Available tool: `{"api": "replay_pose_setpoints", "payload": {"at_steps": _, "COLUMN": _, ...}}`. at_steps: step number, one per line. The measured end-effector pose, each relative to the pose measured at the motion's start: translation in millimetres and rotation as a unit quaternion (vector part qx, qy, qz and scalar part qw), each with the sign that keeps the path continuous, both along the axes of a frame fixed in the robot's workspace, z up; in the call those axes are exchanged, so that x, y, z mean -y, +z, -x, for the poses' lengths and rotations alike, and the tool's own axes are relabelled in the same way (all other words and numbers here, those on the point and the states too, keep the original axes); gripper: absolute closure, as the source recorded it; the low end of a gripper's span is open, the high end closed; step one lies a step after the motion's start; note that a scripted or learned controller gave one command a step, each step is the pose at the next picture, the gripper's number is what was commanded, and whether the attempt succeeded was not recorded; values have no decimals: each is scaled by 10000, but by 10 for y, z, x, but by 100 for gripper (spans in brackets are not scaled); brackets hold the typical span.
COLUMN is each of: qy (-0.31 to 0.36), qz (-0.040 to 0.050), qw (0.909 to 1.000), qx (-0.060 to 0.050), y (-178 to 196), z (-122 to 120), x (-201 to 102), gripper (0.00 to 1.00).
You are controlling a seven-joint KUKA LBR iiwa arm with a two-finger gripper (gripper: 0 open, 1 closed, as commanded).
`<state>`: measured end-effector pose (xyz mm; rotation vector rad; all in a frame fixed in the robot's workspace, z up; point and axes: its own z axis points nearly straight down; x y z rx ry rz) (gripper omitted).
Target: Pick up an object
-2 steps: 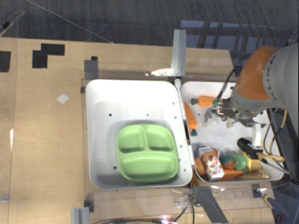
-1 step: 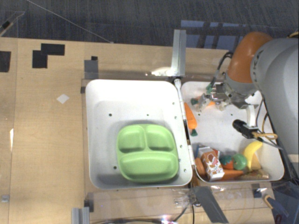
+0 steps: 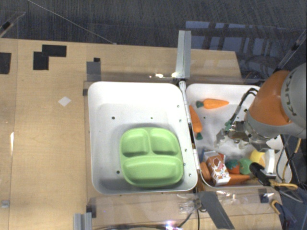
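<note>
On the worktop (image 3: 43, 143), the left bin (image 3: 103, 99) holds a green divided plate (image 3: 151, 157). The right bin (image 3: 211, 92) has a carrot (image 3: 214, 103) near its far wall, another orange carrot (image 3: 195, 120) along its left wall, and a small carton (image 3: 218, 170) among toys at the near edge. The gripper (image 3: 229, 137) hangs low over this bin's middle; whether its fingers are wide or narrow cannot be told.

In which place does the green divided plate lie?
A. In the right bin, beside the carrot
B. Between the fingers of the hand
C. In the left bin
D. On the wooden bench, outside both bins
C: the green divided plate rests flat on the floor of the left bin, while the carrot lies in the right bin.
</note>
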<state>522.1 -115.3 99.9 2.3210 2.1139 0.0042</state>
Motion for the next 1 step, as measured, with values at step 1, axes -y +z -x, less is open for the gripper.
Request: {"api": "replay_pose_setpoints", "payload": {"at_steps": 1, "qy": 1302, "qz": 8, "qw": 9915, "qx": 10, "y": 388, "z": -719, "x": -174, "gripper": 0}}
